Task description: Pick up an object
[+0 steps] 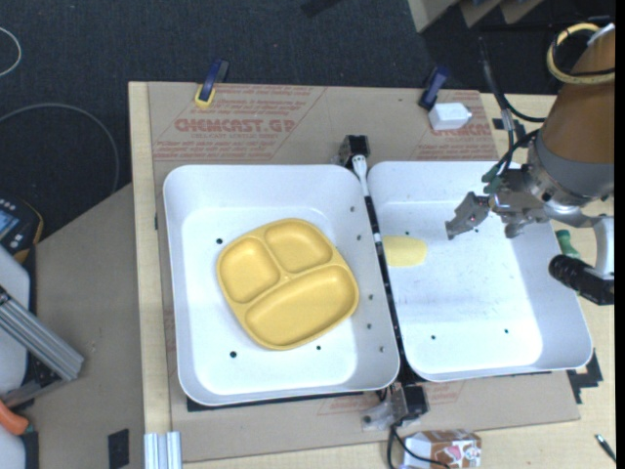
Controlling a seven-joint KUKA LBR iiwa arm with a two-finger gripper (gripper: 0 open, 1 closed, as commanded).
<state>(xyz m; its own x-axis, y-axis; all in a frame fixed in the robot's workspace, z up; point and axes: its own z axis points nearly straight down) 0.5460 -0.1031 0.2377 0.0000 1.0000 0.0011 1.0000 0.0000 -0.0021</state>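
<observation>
Left bin [186, 262]: it held a yellow divided tray [287, 282], lying flat a little left of the bin's middle. Its two small compartments faced the far rim and its one large compartment faced the near rim. The whole tray was turned slightly, so its longer axis ran from far-left to near-right.

Divider between bins [376, 252]: a dark strip ran from the far edge to the near edge, and the small yellow piece lay just to its right.

Small yellow object [404, 251]: a pale, soft-looking lump sat on the floor of the right bin [488, 340], against its left wall. It was a little wider than deep, so its long axis ran roughly left to right. Neither end looked different from the other, so I could not call a pointing direction.

Gripper [479, 213]: it hung over the far-middle part of the right bin, apart from the lump. The lump lay to its left and slightly nearer the camera. The tray was well apart, across the divider.

Fingers: the dark parts at the tip were too tangled for me to tell whether they stood spread or together. Nothing showed between them.

Judgement on the coming move: the lump looked the nearer pick. It would call for a short shift left and toward the near side, with the fingers closing across the lump's short depth.
</observation>
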